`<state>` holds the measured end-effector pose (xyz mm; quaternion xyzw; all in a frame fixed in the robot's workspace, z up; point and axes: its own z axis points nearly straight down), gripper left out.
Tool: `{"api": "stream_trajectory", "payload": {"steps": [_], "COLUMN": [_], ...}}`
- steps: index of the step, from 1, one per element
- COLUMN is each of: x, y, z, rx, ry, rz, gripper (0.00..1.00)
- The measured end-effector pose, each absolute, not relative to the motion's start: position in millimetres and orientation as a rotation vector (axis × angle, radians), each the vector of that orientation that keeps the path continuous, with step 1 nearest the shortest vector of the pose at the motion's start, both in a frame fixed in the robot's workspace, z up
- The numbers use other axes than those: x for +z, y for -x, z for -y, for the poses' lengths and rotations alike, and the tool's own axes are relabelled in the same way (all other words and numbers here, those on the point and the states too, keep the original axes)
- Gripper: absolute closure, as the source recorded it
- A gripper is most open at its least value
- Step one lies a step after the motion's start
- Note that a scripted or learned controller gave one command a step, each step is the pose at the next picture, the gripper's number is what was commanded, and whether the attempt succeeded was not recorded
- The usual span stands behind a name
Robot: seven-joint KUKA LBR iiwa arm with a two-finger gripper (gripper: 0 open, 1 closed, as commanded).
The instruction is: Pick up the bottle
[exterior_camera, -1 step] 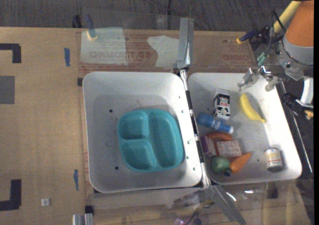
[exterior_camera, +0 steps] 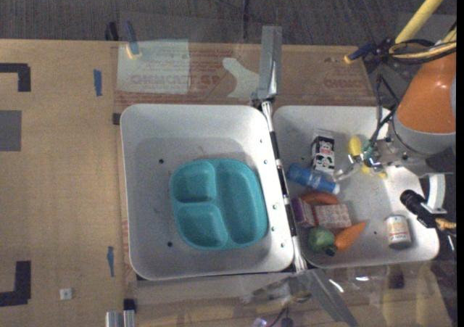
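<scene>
The bottle [exterior_camera: 312, 178] is blue with a white cap end and lies on its side near the left wall of the right bin [exterior_camera: 377, 121]. My gripper [exterior_camera: 365, 159] hangs over the middle of that bin, to the right of the bottle and a little above it, apart from it. Nothing shows in its grasp. The grey arm with its orange band [exterior_camera: 433, 101] reaches in from the right edge.
Around the bottle lie a cow-print carton [exterior_camera: 324, 152], a yellow piece [exterior_camera: 354, 146], a pink box [exterior_camera: 333, 214], a carrot [exterior_camera: 351, 234], a green pepper [exterior_camera: 320, 238] and a small can [exterior_camera: 397, 230]. A teal divided plate [exterior_camera: 217, 202] sits in the left bin [exterior_camera: 145, 130].
</scene>
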<state>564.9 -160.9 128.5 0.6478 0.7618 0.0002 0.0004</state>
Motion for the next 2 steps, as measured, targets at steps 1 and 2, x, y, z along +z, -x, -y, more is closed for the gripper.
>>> {"api": "stream_trajectory", "payload": {"steps": [1, 2], "x": [88.6, 99.6], "y": [-536.5, -537.4], "z": [115.6, 119.1], "rx": [0.009, 0.009], "ry": [-2.012, -2.014], "rz": [-2.399, -2.388], "gripper": [0.0, 1.0]}}
